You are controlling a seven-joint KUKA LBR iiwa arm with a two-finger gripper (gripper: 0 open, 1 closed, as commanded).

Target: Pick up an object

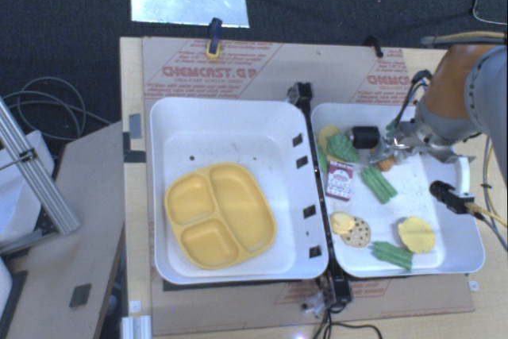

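Several small play-food pieces lie in the right bin (475,254), and you can place each one against the red card packet (339,179) near that bin's left wall. Nearest the camera, down and right of the packet, a knobbly green piece (392,253) lies flat near the front wall; it looks like light, stiff plastic, narrow enough for you to take across its short width. Just beyond it, further right of the packet, sits a yellow round piece (416,234), low and flat, likely to slip from a pinch unless you catch its edge. Right below the packet, a speckled cookie (358,232) touches a small yellow disc (342,222); both are thin and lie close to the floor, so they look like poor targets. Just right of the packet, a green ridged stick (379,184) lies at a slant, probably the easiest thing for you to grasp at its middle. Above the packet, a green leafy piece (342,146) overlaps a yellow lump (327,138). Up and right of the packet, the gripper (384,153) hangs low over a small orange piece (385,164); you cannot tell how its jaws stand, nor whether they hold anything. Well left of the packet, the left bin (167,117) holds a yellow divided tray (218,213), too broad for your grasp.
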